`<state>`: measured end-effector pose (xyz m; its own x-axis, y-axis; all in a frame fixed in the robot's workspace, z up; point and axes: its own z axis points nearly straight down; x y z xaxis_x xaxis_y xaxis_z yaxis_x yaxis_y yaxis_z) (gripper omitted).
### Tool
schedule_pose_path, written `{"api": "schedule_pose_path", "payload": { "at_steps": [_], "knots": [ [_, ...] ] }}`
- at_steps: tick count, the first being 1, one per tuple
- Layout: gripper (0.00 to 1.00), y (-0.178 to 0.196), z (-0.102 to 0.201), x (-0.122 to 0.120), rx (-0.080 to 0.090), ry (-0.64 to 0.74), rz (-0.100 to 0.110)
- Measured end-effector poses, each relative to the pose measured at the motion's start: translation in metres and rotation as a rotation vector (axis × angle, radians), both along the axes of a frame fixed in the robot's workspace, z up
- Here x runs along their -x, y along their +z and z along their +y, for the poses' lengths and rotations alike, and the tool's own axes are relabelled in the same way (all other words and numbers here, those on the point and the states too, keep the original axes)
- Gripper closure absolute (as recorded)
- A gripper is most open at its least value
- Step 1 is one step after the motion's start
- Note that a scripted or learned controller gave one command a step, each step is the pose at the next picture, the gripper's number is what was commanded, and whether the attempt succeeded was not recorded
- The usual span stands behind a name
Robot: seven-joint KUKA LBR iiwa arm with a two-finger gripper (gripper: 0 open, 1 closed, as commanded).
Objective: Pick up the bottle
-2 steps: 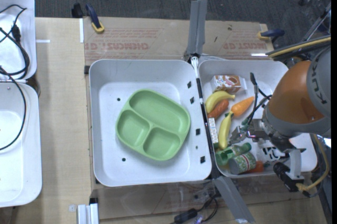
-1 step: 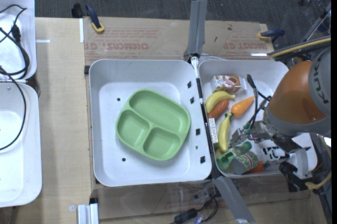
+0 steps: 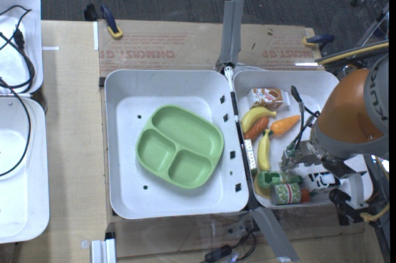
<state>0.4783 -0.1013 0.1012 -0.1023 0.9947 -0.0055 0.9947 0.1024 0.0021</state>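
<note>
Half the bottle (image 3: 279,188) hides under the arm (image 3: 349,116).

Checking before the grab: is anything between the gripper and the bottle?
Nothing visible lies between them. The gripper hangs just above the green bottle, which lies at the near edge of the right bin. A banana lies close on the bottle's left side.
</note>
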Motion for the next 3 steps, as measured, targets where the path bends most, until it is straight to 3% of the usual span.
{"api": "schedule_pose_path", "payload": {
  "at_steps": [1, 2, 3],
  "knots": [
    [1.0, 0.09, 0.012, -0.004, -0.004, 0.057, 0.004],
    [1.0, 0.098, 0.012, -0.005, -0.002, 0.059, 0.004],
    [1.0, 0.341, -0.028, -0.001, -0.002, 0.367, 0.004]
  ]
}}
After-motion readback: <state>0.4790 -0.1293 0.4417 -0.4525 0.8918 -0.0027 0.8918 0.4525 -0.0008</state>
